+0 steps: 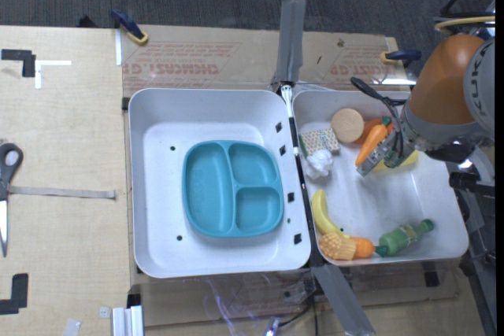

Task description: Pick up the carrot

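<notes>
The orange carrot (369,144) lies at a slant in the upper part of the right bin (441,252), its green top pointing to the upper right. My gripper (381,159) is low in that bin, right against the carrot's right side and partly over it. The arm's orange band and grey wrist cover what is behind it. Whether the carrot is gripped is not clear from this angle.
A round tan disc (347,124), a patterned sponge (319,140) and a white crumpled piece (320,163) lie just left of the carrot. A yellow item (409,160) peeks out under the wrist. A banana (320,212), corn (337,246) and a green bottle (405,236) line the front. The left bin holds a teal divided plate (234,189).
</notes>
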`<state>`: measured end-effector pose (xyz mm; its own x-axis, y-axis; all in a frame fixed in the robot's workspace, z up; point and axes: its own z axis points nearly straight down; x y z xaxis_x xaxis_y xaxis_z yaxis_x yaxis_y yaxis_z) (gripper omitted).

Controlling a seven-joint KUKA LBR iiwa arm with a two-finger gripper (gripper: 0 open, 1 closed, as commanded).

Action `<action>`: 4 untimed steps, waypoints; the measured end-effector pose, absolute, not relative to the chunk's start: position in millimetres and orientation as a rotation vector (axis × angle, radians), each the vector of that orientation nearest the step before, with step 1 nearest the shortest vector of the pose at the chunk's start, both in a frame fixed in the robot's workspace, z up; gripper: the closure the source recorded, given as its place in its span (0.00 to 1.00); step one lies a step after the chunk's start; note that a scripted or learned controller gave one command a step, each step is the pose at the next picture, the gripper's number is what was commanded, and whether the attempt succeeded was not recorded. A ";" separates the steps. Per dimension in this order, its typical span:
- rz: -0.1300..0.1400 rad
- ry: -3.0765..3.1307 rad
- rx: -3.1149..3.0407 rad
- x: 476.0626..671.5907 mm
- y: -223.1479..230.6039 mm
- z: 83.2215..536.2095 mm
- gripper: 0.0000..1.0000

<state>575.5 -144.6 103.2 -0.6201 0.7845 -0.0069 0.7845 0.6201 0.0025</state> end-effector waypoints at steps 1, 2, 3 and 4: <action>0.003 2.793 1.439 644.7 -148.6 96.2 1.00; -0.001 2.580 1.785 659.6 -136.7 218.5 1.00; -0.001 2.580 1.786 659.6 -136.5 218.4 0.00; -0.001 2.518 1.873 659.4 -167.0 93.1 0.00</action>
